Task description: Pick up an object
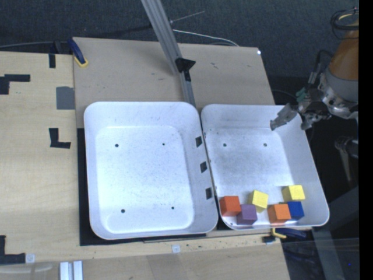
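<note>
Wooden bench (134, 69) board carried two shallow white bins side by side, dark floor showing beyond it at the top; the left bin (93, 156) sat beside the right bin (303, 162), their rims touching along the middle.

All the candidates for picking lay in the right bin, bunched along its near edge: an orange cube (230, 205) at the left end, a purple cube (248, 213) just beside it, a yellow cube (260, 199) slightly behind those two, then a second orange cube (279, 212) touching a blue cube (295, 209), with another yellow cube (294, 192) just behind that pair.

The gripper (282, 119) hung over the far right corner of the same bin, at the end of the grey arm (341, 92) reaching in from the right; it was pointed leftward and down across the rim; whether its fingers stood apart or together could not be told from this angle, and nothing was seen held in them.

The relation that mattered was plain enough: the cubes lay well apart from the gripper, toward the near edge of the bin, almost straight down the picture from it; the yellow cube and blue cube on the right were likely the closest; being cubes, they offered no long axis to align with, though their crowding would probably make a clean descent between neighbours awkward.
</note>
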You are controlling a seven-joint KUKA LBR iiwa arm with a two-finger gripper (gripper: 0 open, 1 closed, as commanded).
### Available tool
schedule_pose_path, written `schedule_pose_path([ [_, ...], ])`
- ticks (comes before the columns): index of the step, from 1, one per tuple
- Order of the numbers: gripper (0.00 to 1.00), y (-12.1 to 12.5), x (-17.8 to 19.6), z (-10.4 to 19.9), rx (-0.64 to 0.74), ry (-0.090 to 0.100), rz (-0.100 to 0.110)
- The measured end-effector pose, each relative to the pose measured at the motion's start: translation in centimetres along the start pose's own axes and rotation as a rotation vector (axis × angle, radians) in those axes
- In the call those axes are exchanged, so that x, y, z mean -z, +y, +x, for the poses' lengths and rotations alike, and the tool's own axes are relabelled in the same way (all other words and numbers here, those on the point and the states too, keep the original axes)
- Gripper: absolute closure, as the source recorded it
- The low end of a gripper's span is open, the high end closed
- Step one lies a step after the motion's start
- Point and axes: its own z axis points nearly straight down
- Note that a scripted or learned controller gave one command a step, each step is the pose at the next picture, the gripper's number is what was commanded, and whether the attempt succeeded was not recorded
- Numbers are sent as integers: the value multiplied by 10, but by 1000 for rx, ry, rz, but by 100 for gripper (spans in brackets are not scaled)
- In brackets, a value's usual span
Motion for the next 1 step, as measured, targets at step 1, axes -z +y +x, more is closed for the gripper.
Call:
schedule_pose_path([
  [1, 0, 77, -26, -10, 2, 0, -1],
])
